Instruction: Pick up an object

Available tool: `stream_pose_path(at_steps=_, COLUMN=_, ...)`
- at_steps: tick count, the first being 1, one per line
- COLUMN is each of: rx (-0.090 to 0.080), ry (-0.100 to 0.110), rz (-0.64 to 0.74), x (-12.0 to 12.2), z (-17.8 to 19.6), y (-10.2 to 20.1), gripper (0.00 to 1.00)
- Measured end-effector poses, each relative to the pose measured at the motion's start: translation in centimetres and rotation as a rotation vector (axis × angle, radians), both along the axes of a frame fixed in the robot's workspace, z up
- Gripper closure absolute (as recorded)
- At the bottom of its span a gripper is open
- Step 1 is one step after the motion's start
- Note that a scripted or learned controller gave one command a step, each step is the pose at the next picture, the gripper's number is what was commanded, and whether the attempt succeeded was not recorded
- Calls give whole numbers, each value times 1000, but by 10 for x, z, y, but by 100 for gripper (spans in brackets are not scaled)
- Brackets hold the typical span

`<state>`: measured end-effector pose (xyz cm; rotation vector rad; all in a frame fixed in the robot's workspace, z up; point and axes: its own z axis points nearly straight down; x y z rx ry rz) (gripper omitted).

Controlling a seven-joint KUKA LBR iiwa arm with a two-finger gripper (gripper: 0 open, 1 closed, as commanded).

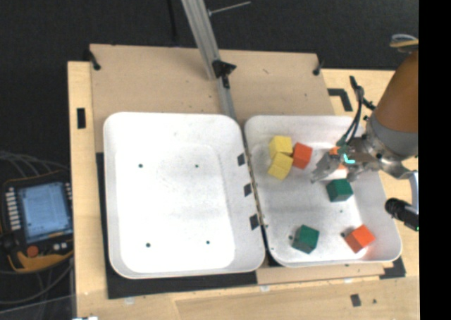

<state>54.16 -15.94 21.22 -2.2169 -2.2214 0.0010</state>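
Note:
My gripper (340, 173) hangs over the right bin (320, 128), its grey fingers spread apart and nothing between them. A dark green cube (340, 190) lies just in front of the fingertips, close below them. Left of the gripper sit two yellow cubes (280, 156) pressed together, with an orange cube (302, 155) touching their right side. A second green cube (306, 239) and a second orange cube (359, 238) lie near the bin's front edge.
The left bin (176, 192) stands beside the right one, with black clips (248, 188) along the shared rim. A slanted metal rail (201, 26) rises from behind the bins. A teach pendant (39, 213) lies off the bench at left.

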Motion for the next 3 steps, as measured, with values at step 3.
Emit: stream_pose_path(at_steps=3, rx=-3, ry=1, rz=-5, x=6, z=-101, y=6, gripper=0)
